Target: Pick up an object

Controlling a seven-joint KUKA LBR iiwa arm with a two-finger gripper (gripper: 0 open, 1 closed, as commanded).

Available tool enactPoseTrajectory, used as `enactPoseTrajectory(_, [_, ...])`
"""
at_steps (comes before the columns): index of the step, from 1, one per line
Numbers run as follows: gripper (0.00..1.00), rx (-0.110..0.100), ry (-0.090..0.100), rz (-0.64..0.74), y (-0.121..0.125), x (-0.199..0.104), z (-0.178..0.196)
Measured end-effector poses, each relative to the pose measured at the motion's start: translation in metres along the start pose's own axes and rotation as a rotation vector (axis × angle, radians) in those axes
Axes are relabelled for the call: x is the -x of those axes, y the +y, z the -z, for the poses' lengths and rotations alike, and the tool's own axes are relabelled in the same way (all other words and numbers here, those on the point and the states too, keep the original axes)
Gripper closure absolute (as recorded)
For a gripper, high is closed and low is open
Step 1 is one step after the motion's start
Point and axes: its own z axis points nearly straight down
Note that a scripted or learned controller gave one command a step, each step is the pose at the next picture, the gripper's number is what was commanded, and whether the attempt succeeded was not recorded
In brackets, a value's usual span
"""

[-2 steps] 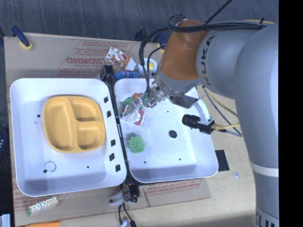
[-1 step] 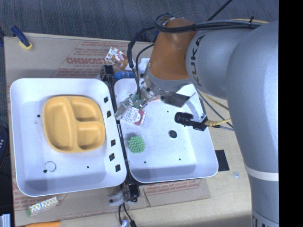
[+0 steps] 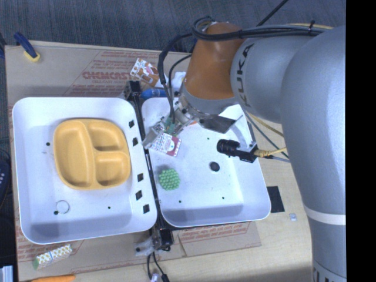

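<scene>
Claw (image 3: 166, 128), at ten o'clock in the right bin (image 3: 235, 207), looks closed on a small packet (image 3: 166, 143), apparently lifted, so pickup seems nearly done; green ball (image 3: 170, 179) remains.

Cardboard-covered bench (image 3: 88, 69) under two white bins (image 3: 29, 157), wrapped candy (image 3: 53, 255) alongside.

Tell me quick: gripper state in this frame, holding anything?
Gripper: cannot be told; it sits low in the right bin by a small printed packet, grasp unclear.
</scene>
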Motion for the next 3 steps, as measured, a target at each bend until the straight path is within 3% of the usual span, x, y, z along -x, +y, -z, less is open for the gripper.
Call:
enactPoseTrajectory(1, [0.00,0.001,-0.001,0.333,0.004,-0.025,0.000])
enactPoseTrajectory(2, [0.00,0.001,-0.002,0.613,-0.010,-0.058,0.000])
enactPoseTrajectory(3, [0.00,0.000,-0.001,0.800,-0.031,-0.077,0.000])
